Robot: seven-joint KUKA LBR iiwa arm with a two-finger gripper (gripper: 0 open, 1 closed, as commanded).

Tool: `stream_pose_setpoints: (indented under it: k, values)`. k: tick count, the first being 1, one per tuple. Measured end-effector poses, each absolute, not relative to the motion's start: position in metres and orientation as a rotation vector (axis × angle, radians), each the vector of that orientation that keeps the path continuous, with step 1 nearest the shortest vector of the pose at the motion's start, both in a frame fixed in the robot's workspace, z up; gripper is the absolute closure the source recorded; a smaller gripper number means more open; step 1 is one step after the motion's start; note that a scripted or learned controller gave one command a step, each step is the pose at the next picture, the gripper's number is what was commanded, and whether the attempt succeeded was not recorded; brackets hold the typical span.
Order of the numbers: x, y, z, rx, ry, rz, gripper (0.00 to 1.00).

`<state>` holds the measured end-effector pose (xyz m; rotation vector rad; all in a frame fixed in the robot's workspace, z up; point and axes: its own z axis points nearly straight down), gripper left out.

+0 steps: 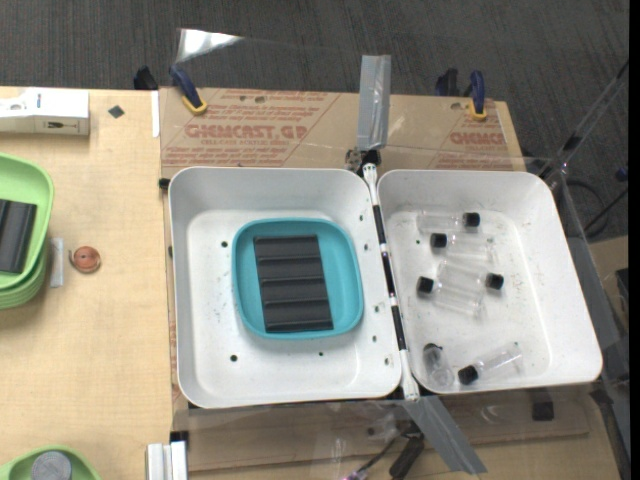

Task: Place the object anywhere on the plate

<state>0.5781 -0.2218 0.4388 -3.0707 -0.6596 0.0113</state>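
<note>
A teal square plate (246,253) sits in the left white bin (195,208), and a black ribbed block (292,283) lies flat across its middle. In the right white bin (560,258) lie several clear plastic vials with black caps: one near the back (461,221), two in the middle (450,290), and one by the front edge (488,367). A further clear vial (436,363) stands near the front left corner of that bin.
The two bins meet at a central seam (385,268). Cardboard (300,128) is clamped behind them. On the wooden bench to the left are a green tray (22,230), a small orange disc (86,259) and a white box (44,113).
</note>
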Motion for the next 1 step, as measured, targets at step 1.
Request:
stream_pose_setpoints:
  k: [1]
  values:
    - [0.5781,-0.2218,0.4388,-3.071,-0.660,0.011,0.00]
